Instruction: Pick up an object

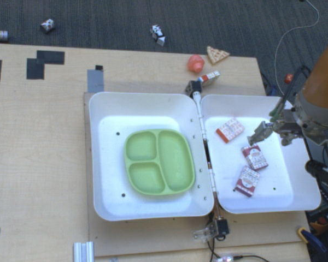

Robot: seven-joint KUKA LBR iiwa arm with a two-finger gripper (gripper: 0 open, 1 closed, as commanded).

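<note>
The right bin (pixel 300 198) holds three red-and-white packets: one (pixel 230 130) near its back left, one (pixel 255 158) in the middle, and one (pixel 247 180) towards the front. My gripper (pixel 273 136) hangs over the right bin, just up and right of the middle packet. It is open, with one finger (pixel 258 135) close to that packet and nothing between the fingers. A green divided plate (pixel 159 162) lies in the left bin (pixel 106 146).
On the bench behind the bins are a red ball (pixel 195 63), a pizza-slice toy (pixel 217 54) and a small red-and-white tube (pixel 209 78). Small items lie on the dark carpet beyond. The arm's orange band (pixel 325 81) rises at the right edge.
</note>
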